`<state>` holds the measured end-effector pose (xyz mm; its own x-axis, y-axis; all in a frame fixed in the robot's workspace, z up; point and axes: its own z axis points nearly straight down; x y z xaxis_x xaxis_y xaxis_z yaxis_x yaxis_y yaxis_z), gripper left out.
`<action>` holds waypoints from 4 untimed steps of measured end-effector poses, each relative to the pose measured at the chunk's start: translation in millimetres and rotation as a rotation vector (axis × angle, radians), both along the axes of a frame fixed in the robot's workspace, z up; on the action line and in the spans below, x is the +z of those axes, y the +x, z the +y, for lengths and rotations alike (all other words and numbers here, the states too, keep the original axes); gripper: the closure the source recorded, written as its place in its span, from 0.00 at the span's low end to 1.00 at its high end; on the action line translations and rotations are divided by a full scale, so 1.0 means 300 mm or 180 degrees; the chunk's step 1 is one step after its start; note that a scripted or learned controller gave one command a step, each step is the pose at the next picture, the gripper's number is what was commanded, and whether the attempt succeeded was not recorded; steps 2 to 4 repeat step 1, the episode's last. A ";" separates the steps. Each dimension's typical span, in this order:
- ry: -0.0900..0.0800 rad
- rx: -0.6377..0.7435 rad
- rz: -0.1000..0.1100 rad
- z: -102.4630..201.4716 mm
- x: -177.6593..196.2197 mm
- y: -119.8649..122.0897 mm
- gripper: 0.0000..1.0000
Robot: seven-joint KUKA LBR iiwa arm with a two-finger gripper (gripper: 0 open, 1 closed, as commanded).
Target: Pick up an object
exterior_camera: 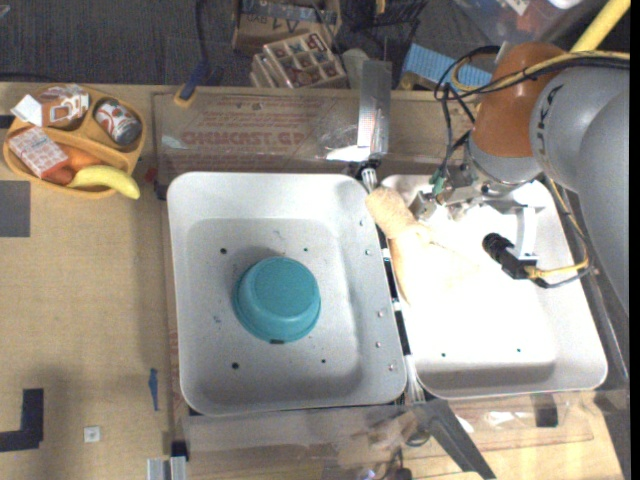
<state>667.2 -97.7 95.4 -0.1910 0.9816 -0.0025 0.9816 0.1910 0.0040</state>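
hovering — pincer [432, 200] seemingly near tan object [392, 218], right bin [560, 363].

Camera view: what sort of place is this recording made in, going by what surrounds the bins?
Most likely a robotics lab or workshop bench. Two white bins sit side by side under a grey arm, a teal bowl lies in the left bin, and loose cables and stacked boxes crowd the floor behind.

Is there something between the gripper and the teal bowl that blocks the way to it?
Partly. The gripper is low over the right bin, the teal bowl lies in the left bin. Between them are the two bins' adjoining rims and a tan object resting along them. A path above these looks free.
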 end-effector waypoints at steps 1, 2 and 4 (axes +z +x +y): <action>0.0000 0.0000 0.0000 0.000 0.000 0.000 0.00; 0.0000 0.0000 0.0000 0.000 0.000 0.000 0.00; 0.0000 0.0000 0.0000 0.000 0.000 0.000 0.00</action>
